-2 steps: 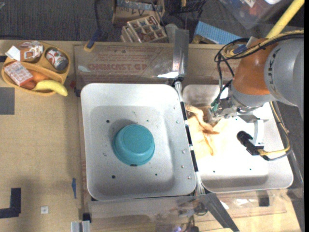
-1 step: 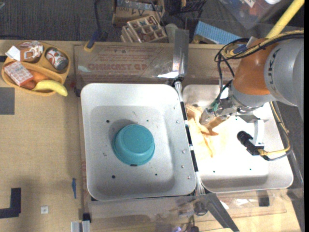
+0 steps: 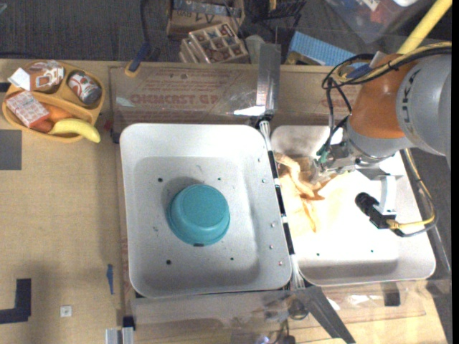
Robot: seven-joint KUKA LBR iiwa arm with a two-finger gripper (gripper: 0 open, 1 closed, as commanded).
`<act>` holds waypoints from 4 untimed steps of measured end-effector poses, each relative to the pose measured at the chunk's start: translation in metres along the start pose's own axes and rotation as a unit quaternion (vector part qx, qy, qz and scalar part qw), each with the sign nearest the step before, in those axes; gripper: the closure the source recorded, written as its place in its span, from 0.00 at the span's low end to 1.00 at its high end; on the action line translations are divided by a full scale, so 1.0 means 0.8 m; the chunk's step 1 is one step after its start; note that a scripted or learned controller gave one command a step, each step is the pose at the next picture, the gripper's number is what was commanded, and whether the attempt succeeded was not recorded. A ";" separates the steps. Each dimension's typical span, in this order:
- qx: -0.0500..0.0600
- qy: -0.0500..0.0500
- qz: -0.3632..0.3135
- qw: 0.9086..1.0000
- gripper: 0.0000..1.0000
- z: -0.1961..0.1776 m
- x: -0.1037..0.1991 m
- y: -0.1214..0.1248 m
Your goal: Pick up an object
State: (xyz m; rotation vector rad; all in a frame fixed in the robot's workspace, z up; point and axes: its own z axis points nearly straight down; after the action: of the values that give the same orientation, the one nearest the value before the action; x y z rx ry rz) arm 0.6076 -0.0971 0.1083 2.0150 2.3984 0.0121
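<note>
A round teal plastic bowl (image 3: 199, 214) sits upside down near the middle of the left white bin (image 3: 143, 156), alone there. In the right white bin (image 3: 409, 264), a limp orange-tan crumpled thing (image 3: 305, 188) lies against the upper left side, by the divider. The grey arm's gripper (image 3: 324, 165) hangs just over that thing's upper edge; whether it grips I cannot tell. A yellow tray of toy food (image 3: 50, 106) rests at upper left.
</note>
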 end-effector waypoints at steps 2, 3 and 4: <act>0.000 0.000 0.003 1.000 1.00 -0.011 -0.003 -0.001; 0.000 0.000 0.003 1.000 0.00 -0.011 -0.003 -0.001; 0.002 0.000 0.004 1.000 0.00 0.022 -0.006 0.008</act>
State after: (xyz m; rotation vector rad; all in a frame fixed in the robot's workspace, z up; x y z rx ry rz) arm 0.6151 -0.1006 0.0905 2.0273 2.3913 0.0084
